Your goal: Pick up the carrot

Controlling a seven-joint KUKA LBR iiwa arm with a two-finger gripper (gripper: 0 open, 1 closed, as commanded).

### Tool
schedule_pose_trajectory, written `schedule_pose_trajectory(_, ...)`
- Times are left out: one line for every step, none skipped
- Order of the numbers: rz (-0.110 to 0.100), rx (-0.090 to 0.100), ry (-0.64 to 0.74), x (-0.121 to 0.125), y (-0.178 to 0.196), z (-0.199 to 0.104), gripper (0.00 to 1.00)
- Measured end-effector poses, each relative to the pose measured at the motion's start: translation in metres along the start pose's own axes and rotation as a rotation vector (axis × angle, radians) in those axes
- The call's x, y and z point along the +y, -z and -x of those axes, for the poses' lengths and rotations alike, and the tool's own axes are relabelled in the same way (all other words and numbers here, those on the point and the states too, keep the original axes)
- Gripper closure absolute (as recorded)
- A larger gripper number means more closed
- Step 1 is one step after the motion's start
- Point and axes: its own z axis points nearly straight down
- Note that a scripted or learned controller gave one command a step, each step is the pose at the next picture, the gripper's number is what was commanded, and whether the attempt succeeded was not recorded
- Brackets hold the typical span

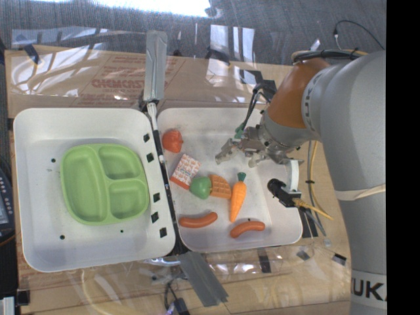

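While the left bin (26,176) holds a green divided plate (105,182), everything else sits in the right bin (289,231), and the carrot (237,199) serves as the marker there. It lies in the bin's lower middle, green top pointing up the view, orange body slanting down. Up and well to its left rests a red tomato-like piece (172,140); a red-and-white packet (186,170) is nearer on the left, then a green vegetable (201,188) and an orange waffle-like piece (220,187) touching the carrot's left side. Below left lies one sausage (197,220), just below the carrot another (247,228). The hand (236,148) hovers above the carrot's top, apart from it, grasping nothing visible; whether it is clenched or released cannot be told.
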Motion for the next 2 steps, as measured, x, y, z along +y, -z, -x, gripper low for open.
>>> schedule_pose_trajectory(-0.01, -0.003, 0.067, -0.0683, -0.0153, -0.0022, 0.0)
schedule_pose_trajectory(-0.013, -0.005, 0.072, -0.0676, -0.0076, -0.0009, 1.0)
